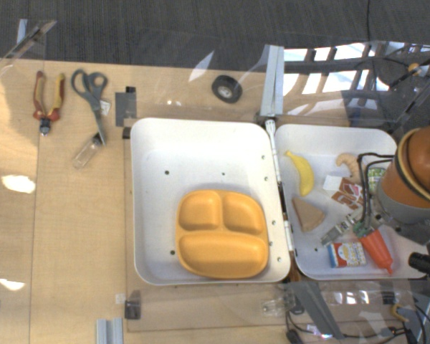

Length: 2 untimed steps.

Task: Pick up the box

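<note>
At the near edge of the right bin (pixel 387 272) we see the box (pixel 346 254), a small flat carton with red, white and blue print. It lies flat on the bin floor, and its long side runs left to right, along the near wall. Just beside its right end lies a carrot (pixel 379 251), which slants down toward the near right corner and seems to touch the box or nearly so. A little farther in, just above the box, we see the gripper (pixel 350 228), a small metal part that hangs under the grey arm (pixel 416 181) with its orange band. So the box lies just on the near side of the gripper, very close. We cannot tell if the jaws are wide or narrow, and we see nothing held between them. We think the next move needs a short drop toward the near wall, and the carrot could get in the way. Farther back lie a brown wedge (pixel 307 213), a small packet (pixel 347 190) and a banana (pixel 302 172). Over in the left bin (pixel 201 142) rests a yellow tray (pixel 222 232).
</note>
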Each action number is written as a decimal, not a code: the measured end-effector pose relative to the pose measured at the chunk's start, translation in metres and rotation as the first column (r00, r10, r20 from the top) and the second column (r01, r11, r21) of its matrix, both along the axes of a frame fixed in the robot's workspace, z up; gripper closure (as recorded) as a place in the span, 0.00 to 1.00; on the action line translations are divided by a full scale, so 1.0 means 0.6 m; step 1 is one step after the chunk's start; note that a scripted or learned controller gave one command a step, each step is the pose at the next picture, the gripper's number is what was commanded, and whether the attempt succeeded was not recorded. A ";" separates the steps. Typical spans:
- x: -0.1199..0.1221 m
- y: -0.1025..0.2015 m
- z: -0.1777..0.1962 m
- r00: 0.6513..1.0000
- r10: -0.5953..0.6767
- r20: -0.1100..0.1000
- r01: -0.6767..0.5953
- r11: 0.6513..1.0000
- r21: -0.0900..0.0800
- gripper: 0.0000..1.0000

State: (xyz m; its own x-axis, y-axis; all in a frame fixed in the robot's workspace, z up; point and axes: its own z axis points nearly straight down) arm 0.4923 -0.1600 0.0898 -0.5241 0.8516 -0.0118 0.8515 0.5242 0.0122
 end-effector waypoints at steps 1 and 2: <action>0.000 -0.003 0.000 0.999 0.046 0.000 -0.046 0.999 -0.002 0.00; 0.008 -0.002 0.021 0.999 0.050 0.013 -0.050 0.999 -0.007 1.00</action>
